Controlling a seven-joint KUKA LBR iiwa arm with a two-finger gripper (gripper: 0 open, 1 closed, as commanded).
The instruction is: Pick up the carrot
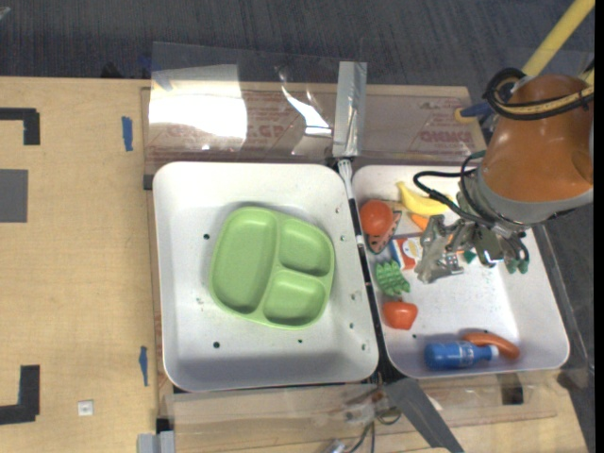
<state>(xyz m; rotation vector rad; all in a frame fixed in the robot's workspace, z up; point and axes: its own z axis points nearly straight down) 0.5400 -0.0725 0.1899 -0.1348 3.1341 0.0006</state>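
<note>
The carrot (494, 343) is a small orange curved piece lying near the front right corner of the right bin (538, 295), just right of and touching a blue bottle (452, 354). My gripper (440, 257) hangs over the middle of the right bin, up and to the left of the carrot and well apart from it. Nothing visible is held in it. The orange band of the arm (541, 140) sits above the bin's back right part and hides that area.
The right bin also holds a yellow banana (418, 199), an orange-red round fruit (376, 217), a green ridged item (391, 276), a red item (400, 315) and a printed card (408, 250). A green divided plate (272, 266) lies in the left bin (179, 253).
</note>
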